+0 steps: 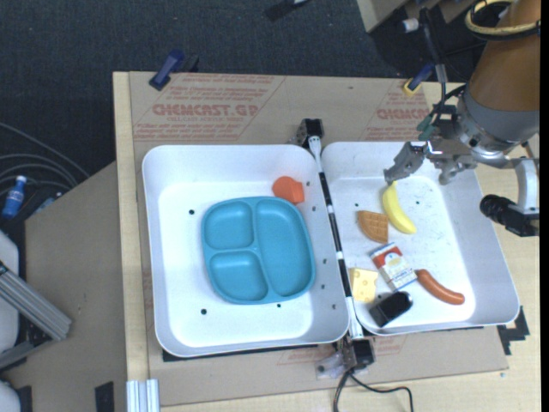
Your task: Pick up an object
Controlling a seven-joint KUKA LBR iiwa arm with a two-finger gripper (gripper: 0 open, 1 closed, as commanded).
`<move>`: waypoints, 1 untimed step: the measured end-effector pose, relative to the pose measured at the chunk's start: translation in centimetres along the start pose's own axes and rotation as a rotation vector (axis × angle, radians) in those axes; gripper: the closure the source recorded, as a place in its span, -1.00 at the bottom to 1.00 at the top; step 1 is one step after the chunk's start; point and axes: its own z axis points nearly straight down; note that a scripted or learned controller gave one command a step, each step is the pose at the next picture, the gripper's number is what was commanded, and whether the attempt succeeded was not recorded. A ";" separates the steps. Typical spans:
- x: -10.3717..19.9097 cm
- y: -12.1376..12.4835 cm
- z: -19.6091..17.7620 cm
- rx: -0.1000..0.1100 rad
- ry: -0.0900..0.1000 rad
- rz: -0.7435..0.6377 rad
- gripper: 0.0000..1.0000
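Gripper (426, 166) hovers over the far part of the right bin (491, 256), jaws spread, nothing between them. One finger tip sits just above the far end of the toy banana (396, 209), the other further right over bare bin floor.

Right bin contents: banana at far-centre, a tan waffle-like wedge (373, 225) just left of it, a small red-and-white carton (394, 267) nearer, a cheese wedge (364, 284) near-left by the divider, a black block (391, 308) at the near edge, a hot dog sausage (439, 287) near-right. Left bin (167, 256) holds a blue divided plate (257, 249) and an orange piece (289, 190) at its far-right rim.

Likely target: banana, closest to the gripper. To do it well: shift slightly nearer and left so the jaws straddle the banana's middle, not its tip; close across the narrow width, not along its length. Descend straight, keep clear of the waffle piece touching-close on the left. Curved smooth plastic may squirt out if pinched off-centre.
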 end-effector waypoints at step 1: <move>-1.5 1.4 17.0 -0.001 -0.001 0.001 -1.00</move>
